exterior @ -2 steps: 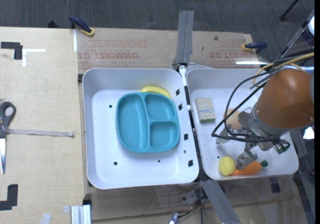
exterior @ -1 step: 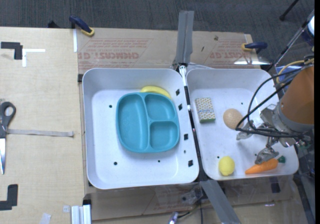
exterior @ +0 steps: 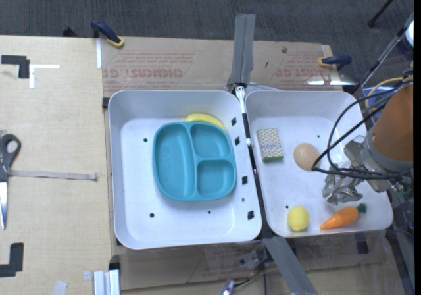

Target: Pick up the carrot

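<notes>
The orange carrot (exterior: 341, 216) with a green tip lies near the front right corner of the right bin (exterior: 283, 109). My gripper (exterior: 341, 190) hangs just above and behind the carrot, its metal fingers pointing down toward the bin floor. Nothing is seen between the fingers, and the carrot lies apart from them, slightly in front.
A yellow lemon (exterior: 298, 218) lies left of the carrot. A tan egg-like ball (exterior: 306, 156) and a patterned sponge block (exterior: 270, 144) sit further back. The left bin (exterior: 131, 221) bears a blue divided plate (exterior: 195, 161) with a yellow object (exterior: 205, 118) behind it. Scissors (exterior: 6, 162) lie far left.
</notes>
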`<state>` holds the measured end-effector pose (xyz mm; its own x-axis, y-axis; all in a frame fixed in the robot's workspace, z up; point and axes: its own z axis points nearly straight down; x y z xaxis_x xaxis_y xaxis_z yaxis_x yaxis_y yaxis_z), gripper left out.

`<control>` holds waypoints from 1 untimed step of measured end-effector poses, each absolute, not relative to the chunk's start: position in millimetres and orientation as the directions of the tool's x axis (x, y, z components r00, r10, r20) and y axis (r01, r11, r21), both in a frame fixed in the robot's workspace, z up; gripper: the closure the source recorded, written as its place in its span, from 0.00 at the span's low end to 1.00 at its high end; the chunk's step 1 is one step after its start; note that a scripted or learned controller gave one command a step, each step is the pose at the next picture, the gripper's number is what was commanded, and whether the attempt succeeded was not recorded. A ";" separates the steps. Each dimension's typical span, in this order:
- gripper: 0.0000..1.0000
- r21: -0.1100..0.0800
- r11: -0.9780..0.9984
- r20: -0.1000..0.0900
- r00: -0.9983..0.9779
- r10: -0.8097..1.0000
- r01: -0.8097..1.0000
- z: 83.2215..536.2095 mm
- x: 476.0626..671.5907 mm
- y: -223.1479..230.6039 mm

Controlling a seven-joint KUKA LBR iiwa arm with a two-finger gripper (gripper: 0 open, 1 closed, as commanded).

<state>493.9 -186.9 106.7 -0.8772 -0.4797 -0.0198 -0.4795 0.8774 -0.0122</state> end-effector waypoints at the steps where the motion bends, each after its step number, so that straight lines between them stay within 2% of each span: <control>1: 1.00 -0.004 0.764 -0.006 -0.764 -0.645 -0.645 215.6 517.8 -217.0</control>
